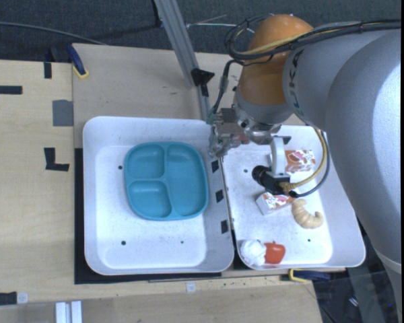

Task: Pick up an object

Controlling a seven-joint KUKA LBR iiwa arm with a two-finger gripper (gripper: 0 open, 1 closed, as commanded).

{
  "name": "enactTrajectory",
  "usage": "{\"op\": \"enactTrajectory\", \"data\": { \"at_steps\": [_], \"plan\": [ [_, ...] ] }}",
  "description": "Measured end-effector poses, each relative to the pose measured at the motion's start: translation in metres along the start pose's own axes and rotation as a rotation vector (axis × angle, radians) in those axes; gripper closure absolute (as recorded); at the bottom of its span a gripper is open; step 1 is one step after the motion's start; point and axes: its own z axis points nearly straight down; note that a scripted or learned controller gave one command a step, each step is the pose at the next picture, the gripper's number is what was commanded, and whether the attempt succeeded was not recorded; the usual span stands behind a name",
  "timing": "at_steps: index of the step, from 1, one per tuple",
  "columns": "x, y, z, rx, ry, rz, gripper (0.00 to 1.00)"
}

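- The gripper (221,138) is seen at the left edge of the right bin (338,244); how open it is cannot be told.
- A box (275,202) lies near it in that bin.
- The box should be centred under it first.

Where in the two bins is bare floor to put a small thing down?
Left bin: the wide strip between the teal plate and the near wall. Right bin: the patch between the croissant and the near wall. Crowded: around the small box and the packet.
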Motion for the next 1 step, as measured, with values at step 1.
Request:
{"op": "enactTrajectory", "data": {
  "at_steps": [1],
  "plan": [
    [0.0476, 0.0006, -0.0010, 0.000, 0.001, 0.000, 1.00]
  ]
}}
